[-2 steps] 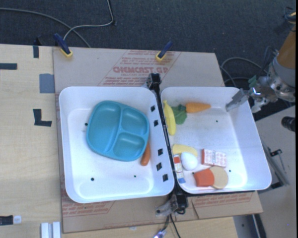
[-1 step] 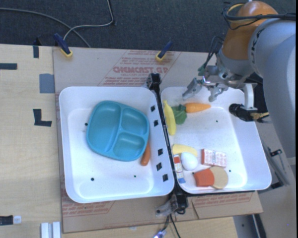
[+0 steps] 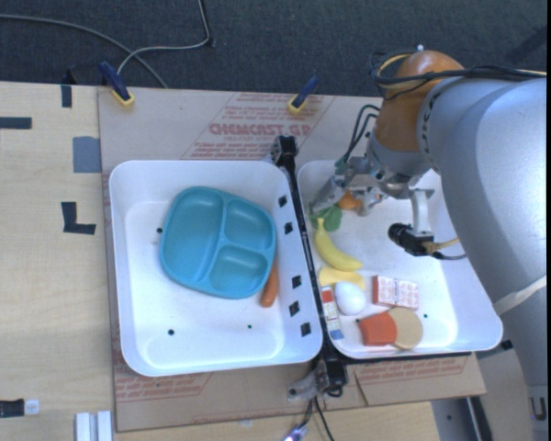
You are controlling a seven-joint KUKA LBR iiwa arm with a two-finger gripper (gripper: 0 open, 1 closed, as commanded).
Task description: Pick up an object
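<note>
Nothing's picked up yet imo. The gripper (image 3: 349, 191) sits low at the right bin's (image 3: 459, 324) 11 o'clock corner, near the banana (image 3: 333, 249); can't tell its grip state.

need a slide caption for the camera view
KUKA arm's gripper low at right bin's far end beside a banana; blue divided plate in left bin.

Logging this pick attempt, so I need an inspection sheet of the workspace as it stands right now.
Surface: two shallow white bins on brown cardboard.
Job's things: yellow plastic banana, white egg, red block, round tan biscuit in right bin.
Clutter: blue divided plate and orange carrot in left bin.
Grippers: gripper low at right bin's far end.
Cables: black cable behind bench.
Surroundings: two blue-yellow clamps.
</note>
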